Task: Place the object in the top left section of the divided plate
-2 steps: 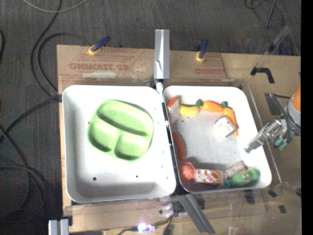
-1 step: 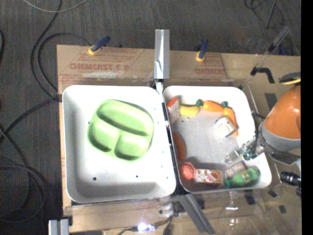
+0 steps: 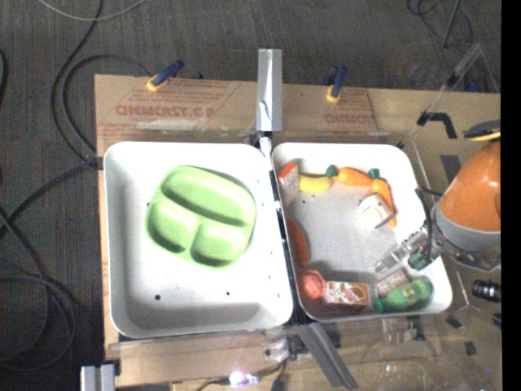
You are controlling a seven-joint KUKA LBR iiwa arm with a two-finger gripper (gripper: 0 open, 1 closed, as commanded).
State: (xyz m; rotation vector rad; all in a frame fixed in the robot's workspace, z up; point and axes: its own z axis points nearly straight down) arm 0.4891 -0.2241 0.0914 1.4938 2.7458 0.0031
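The green plate point(image 3: 202, 216) is set in the middle of the left bin point(image 3: 130, 300), tilted a little, with bare white floor on every side. Its sections are seen with nothing in them, so the task is judged not yet begun. Which object is meant cannot be told; the candidates are all gathered in the right bin point(image 3: 350, 235). A banana point(image 3: 316, 184) and carrots point(image 3: 366, 179) are lined along the far wall, a white piece point(image 3: 373, 211) lies just beside them, and a bottle point(image 3: 346, 293) and a green toy point(image 3: 404, 295) are pressed against the near wall. Because these are crowded to the edges, a clean approach is judged harder there than over the bare middle floor.

The gripper point(image 3: 411, 251) is held low at the right bin's right side, above the green toy. Whether it is open or closed cannot be told, and nothing is seen in it. The ridge between the bins must be cleared on any carry.
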